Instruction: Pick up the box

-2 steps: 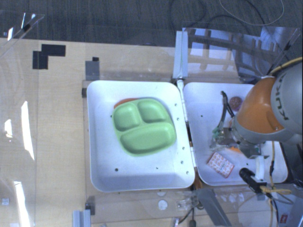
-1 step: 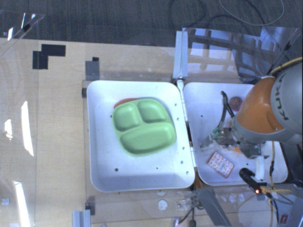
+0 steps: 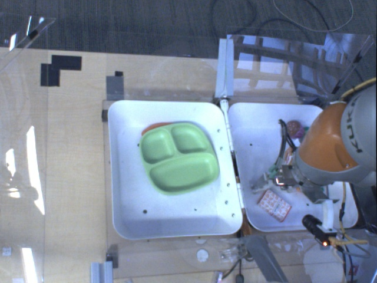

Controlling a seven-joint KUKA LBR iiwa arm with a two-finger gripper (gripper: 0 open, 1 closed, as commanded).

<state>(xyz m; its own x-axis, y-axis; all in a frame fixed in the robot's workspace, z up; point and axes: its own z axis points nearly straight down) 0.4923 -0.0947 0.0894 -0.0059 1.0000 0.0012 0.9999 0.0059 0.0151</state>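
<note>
End effector [image 3: 281,178] obscured by arm, box [image 3: 274,204] beside

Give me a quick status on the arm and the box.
End effector low in right bin, finger state unclear. Box lies flat just below it, not held. Green tray sits in left bin, out of the way.
</note>
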